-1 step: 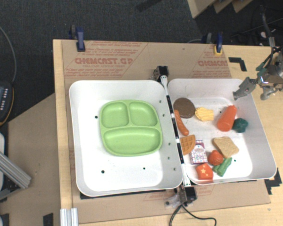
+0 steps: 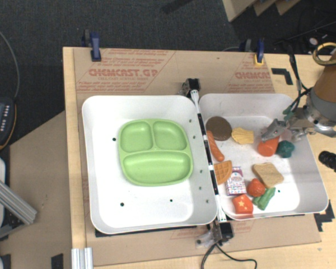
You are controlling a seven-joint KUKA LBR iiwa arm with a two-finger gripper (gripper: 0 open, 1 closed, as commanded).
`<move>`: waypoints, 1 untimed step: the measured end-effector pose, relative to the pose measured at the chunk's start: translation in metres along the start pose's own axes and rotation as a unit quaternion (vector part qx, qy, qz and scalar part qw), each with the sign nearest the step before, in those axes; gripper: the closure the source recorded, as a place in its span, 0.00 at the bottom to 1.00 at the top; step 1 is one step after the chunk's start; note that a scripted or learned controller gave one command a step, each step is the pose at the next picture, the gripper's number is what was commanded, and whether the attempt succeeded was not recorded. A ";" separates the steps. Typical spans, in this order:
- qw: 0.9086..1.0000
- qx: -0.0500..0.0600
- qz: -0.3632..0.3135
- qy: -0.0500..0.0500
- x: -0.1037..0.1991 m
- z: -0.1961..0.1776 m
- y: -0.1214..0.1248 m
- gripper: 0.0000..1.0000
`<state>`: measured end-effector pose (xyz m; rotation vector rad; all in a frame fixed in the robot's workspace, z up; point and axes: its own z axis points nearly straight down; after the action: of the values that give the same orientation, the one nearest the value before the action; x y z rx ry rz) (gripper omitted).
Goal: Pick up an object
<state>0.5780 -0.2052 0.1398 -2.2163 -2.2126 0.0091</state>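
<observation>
Holding green plate (image 2: 155, 152): left bin (image 2: 101, 150); right bin (image 2: 308, 172) w/ toy food; gripper (image 2: 275, 130) state unclear.

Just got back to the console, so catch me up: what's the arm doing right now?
The gripper is down in the right bin, among the toy food, just above an orange-red piece and a teal one. Nothing shows between its fingers. The other pieces, such as the brown disc and the toast slice, lie loose. The green divided plate sits alone in the left bin.

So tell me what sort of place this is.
Probably a robotics lab test bench, not a kitchen: two white bins sit on a clamped board, the right one holds toy food such as a plastic carrot, and the gripper reaches in.
</observation>
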 end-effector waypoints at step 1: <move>1.000 -0.003 -0.002 0.000 0.044 0.059 0.003 0.00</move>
<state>0.5802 -0.1613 0.0809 -2.2132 -2.2205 0.0026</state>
